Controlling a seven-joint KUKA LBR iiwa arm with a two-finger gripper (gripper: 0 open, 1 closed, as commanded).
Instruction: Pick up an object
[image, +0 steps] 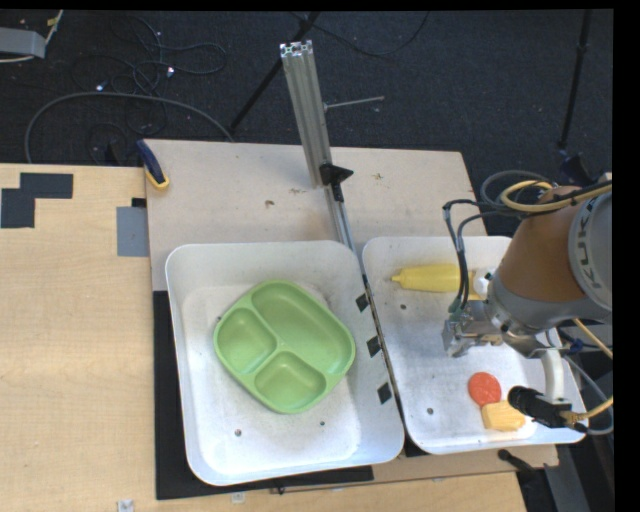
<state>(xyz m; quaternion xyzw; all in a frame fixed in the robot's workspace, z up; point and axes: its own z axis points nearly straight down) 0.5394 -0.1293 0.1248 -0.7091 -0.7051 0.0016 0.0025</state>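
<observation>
We see the gripper (462, 337) low in the right bin (425, 400), finger state unclear; smooth yellow corn (427, 278) at its 11 o'clock, flat red disc (485, 386) at 5

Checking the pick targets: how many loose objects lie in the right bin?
3: a yellow corn cob near the far edge, a red disc and a yellow block near the front. The arm may hide more.
</observation>
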